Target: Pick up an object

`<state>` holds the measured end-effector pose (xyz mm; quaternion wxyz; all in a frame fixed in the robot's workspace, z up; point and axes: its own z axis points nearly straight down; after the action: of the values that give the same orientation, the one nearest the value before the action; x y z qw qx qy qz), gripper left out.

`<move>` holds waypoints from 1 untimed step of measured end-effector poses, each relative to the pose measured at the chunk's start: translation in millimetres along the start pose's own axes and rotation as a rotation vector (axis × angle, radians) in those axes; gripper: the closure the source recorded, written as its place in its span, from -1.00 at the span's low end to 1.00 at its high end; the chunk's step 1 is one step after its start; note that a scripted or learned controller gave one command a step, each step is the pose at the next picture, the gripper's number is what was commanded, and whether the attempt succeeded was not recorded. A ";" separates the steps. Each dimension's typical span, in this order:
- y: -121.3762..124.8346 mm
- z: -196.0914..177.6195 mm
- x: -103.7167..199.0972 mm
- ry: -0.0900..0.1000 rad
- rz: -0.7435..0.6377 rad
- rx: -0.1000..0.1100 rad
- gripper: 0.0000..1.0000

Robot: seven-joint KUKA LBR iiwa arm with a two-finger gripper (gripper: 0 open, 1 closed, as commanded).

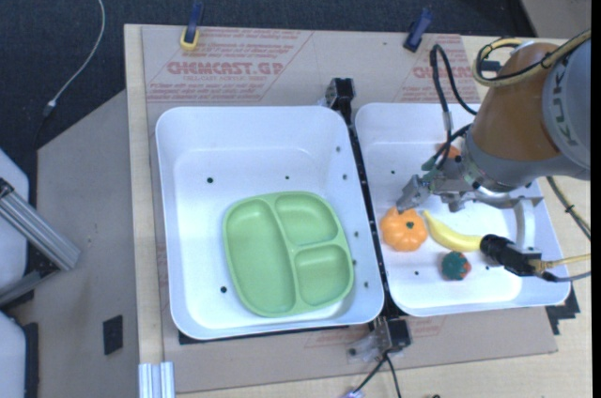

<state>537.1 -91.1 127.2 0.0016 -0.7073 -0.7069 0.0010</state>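
Note:
In the right bin (pixel 413 129) lie an orange pumpkin-shaped toy (pixel 404 231), a yellow banana (pixel 453 237) and a small green-and-red ball (pixel 456 266). A bit of another orange thing (pixel 454 153) peeks out from behind the arm. My gripper (pixel 424 191) hangs low over the middle of this bin, just above and behind the pumpkin and the banana's left end. The wrist hides what is directly under it, and nothing shows held in the gripper.
The left bin (pixel 188 161) holds a pale green divided plate (pixel 286 251). A black clamp (pixel 340 92) sits at the far end of the seam between the bins. The arm's body (pixel 526 119) covers the right bin's far right part.

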 end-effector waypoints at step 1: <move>-0.3 44.7 0.5 0.000 0.000 0.000 -1.00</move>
<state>536.7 -90.6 82.5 0.0017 -0.7074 -0.7068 0.0008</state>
